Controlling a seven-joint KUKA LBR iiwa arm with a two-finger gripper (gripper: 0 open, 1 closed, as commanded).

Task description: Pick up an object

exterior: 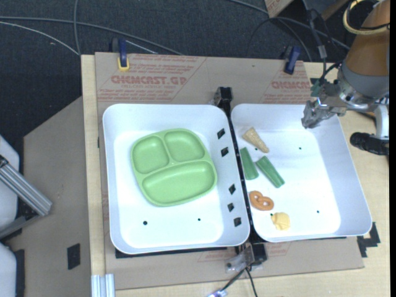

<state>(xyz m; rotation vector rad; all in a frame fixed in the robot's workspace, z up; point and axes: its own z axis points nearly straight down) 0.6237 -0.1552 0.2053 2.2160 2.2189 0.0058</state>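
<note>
My gripper [311, 117] hangs over the back right part of the right bin [334, 166], with nothing seen between its fingers. Well to its left and nearer the front lie the small objects along the bin's left side: a tan cone-shaped piece [255, 139], two green sticks [248, 163] [270, 171], an orange pretzel [260, 201] and a yellow lump [280, 221]. None of them touches the gripper.
The left bin [117, 166] holds a green divided plate [173, 166]. A black clip rail [230, 159] runs between the bins. Blue clamps [124, 54] [291, 59] hold the cardboard base at the back. The right bin's centre and right half are bare white floor.
</note>
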